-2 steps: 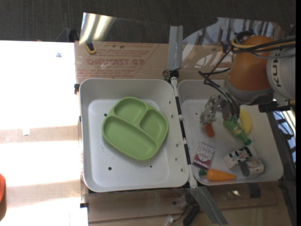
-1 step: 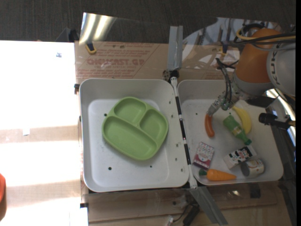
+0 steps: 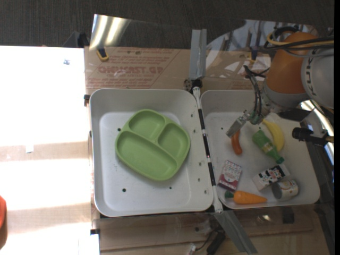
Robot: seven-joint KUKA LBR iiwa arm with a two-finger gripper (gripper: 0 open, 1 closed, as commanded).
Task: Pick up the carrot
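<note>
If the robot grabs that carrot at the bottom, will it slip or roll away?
It might. The carrot looks smooth, glossy and hard, like plastic, so the pincer could slide off it. It tapers to a point, so pushed, it would probably roll in a curve. It lies close to the right bin's front wall, which may stop it.

The desk (image 3: pixel 159 232) was a pale wooden surface, showing bare along the near edge below the bins. Two shallow white plastic bins stood on it side by side, their inner rims touching along a dark hinge-like seam. The left white bin (image 3: pixel 101 158) sat square with rounded corners, and the right white bin (image 3: pixel 313 193) lay just beside it, reaching toward the right. Behind both bins, a flat brown cardboard sheet with faded red lettering (image 3: pixel 138 68) lay on the desk, touching the far rim of the left bin.
</note>
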